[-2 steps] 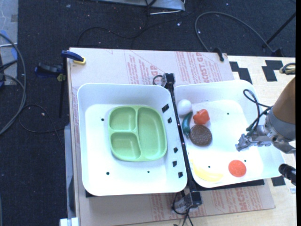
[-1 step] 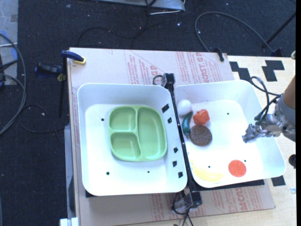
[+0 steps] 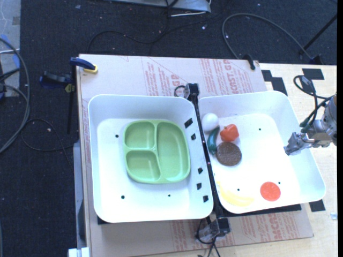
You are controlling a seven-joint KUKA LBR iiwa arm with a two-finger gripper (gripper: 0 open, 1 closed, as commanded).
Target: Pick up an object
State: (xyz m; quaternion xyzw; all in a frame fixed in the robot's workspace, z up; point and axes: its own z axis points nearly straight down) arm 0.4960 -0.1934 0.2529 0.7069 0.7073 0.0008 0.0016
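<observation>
Two shallow white bins sit side by side on the bench (image 3: 139, 76). The left bin (image 3: 102, 159) holds a light green divided plate (image 3: 157, 151) with three compartments, lying flat near its middle. The right bin (image 3: 292, 127) carries the loose objects: a white ball (image 3: 209, 121) at the far left corner, a small red-orange piece (image 3: 229, 133) just right of it, a dark teal curved item (image 3: 213, 141) along the left wall, and a brown round disc (image 3: 229, 154) touching or nearly touching the teal one. Nearer the front lie a yellow banana shape (image 3: 236, 197) and a flat red disc (image 3: 270, 191), apart from each other. The gripper (image 3: 294, 143) hovers at the right bin's right wall — nothing shows between its fingers, and whether they are apart or together I cannot tell.
</observation>
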